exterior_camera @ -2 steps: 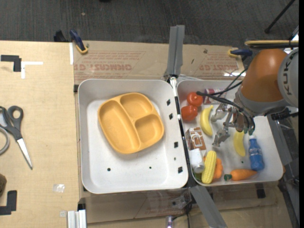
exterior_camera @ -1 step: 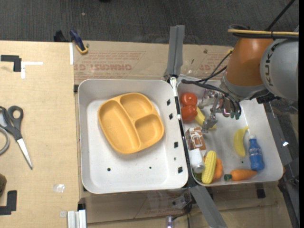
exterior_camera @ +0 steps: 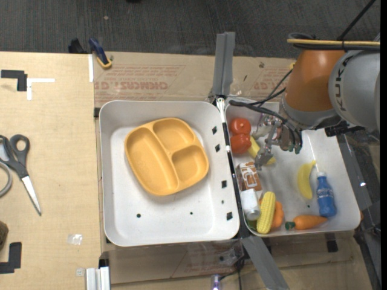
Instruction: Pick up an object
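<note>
Hovering low over the right bin (exterior_camera: 346, 217), gripper (exterior_camera: 264, 156) just beside the tomatoes (exterior_camera: 240, 134), apparently lining up for a pick among the toy food. Impossible to tell how the gripper is set, blurred and half-hidden under the wrist. Lying further from the tomatoes: corn (exterior_camera: 266, 212), banana (exterior_camera: 305, 180), blue bottle (exterior_camera: 325, 195).

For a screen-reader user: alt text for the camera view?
A grey and orange robot arm's gripper hovers over the right white bin of toy food: tomatoes, corn, carrot, banana. The left bin holds a yellow divided plate.
</note>
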`<action>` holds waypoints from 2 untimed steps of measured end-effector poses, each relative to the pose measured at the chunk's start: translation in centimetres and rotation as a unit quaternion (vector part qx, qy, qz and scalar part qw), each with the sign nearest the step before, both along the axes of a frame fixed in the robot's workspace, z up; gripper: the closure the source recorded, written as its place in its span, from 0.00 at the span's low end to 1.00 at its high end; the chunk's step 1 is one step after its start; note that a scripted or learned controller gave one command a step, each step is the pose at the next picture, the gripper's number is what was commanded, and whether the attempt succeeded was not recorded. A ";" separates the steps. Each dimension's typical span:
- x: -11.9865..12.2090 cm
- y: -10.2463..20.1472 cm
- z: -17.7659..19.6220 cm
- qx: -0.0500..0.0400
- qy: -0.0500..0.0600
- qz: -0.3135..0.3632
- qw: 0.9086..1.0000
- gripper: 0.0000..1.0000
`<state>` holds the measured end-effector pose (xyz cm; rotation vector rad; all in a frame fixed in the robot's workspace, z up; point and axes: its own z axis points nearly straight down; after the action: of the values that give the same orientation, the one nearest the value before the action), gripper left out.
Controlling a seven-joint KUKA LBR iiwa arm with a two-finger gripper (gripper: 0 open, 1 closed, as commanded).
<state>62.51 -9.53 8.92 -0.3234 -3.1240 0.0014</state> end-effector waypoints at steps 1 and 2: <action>-0.7 -0.3 -0.1 0.000 0.001 -0.052 0.999 0.00; -1.3 0.1 0.0 -0.001 0.000 -0.060 0.998 0.00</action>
<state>61.18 -9.47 8.94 -0.5106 -3.0992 0.0048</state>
